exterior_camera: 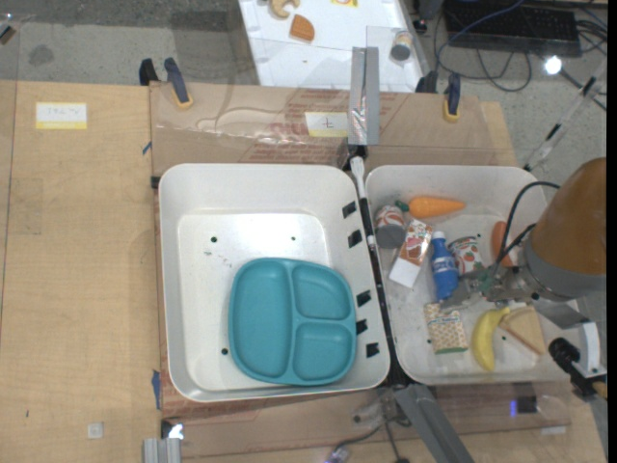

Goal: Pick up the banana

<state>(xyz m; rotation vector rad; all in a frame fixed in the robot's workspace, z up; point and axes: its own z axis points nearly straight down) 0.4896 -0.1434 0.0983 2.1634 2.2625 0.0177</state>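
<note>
Two shallow white plastic bins are set side by side on a cardboard-covered bench. The left bin [183, 258] holds a teal three-compartment plastic tray [292, 321], lying flat toward the near side. The right bin [415, 355] holds the clutter: an orange plastic carrot [436, 204] near the far wall, a small grey-and-red can [389, 226] beside it, a red-and-white carton [415, 242], a white card [405, 273], a blue bottle with a white cap [443, 268], a red-and-white cup [466, 253] and a small patterned packet [446, 335]. The yellow banana [484, 338] lies near the front of the right bin, curved, with the patterned packet just to its left and a pale tan wedge [526, 334] touching or just beside its right side. The grey arm with its orange band [576, 225] is seen reaching in from the right, with its wrist above the right bin's right part; the gripper [492, 283] is seen just beyond the banana's far end, and whether its jaws are wide or closed cannot be told. Writing on the carton and the labels is too small to be read.
</note>
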